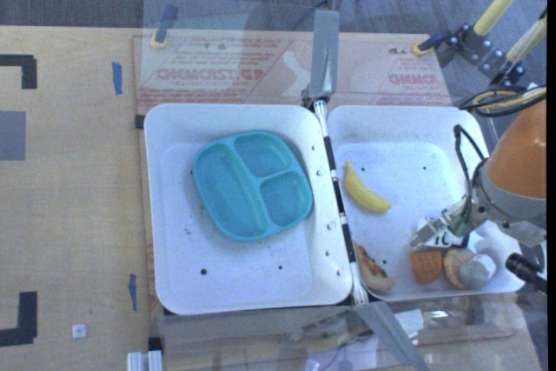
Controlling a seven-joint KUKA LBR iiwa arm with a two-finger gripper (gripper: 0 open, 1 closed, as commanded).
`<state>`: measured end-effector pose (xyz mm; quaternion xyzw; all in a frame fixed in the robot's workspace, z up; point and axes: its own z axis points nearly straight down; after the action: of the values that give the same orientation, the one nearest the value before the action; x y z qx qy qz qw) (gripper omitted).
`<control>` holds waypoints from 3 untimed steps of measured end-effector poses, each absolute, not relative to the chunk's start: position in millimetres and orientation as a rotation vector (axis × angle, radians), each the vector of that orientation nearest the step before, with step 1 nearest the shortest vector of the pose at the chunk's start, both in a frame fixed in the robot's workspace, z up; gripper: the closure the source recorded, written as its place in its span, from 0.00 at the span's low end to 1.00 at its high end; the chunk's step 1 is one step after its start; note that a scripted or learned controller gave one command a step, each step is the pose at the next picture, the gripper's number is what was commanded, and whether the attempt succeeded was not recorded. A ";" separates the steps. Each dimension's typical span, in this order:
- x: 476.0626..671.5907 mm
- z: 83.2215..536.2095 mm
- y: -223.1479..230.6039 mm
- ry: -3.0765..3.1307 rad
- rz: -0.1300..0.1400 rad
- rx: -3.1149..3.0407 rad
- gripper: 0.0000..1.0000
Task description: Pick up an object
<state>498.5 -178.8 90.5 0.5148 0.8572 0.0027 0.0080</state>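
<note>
Bins (pixel 165 187): two; plate (pixel 252 184): one; banana (pixel 365 191): one.

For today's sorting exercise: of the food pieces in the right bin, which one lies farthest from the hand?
The yellow banana. It lies alone toward the bin's middle, while the orange piece, the tan piece and the pizza-like slice sit along the bottom edge, nearer the hand.
</note>
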 end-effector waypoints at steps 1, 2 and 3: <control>480.8 174.9 -208.0 2.588 0.001 1.776 0.00; 520.1 88.5 -206.0 2.488 0.005 1.904 0.00; 520.0 98.7 -208.2 2.482 0.007 1.908 1.00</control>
<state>520.0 -208.2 98.7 0.6093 0.7929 0.0021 0.0055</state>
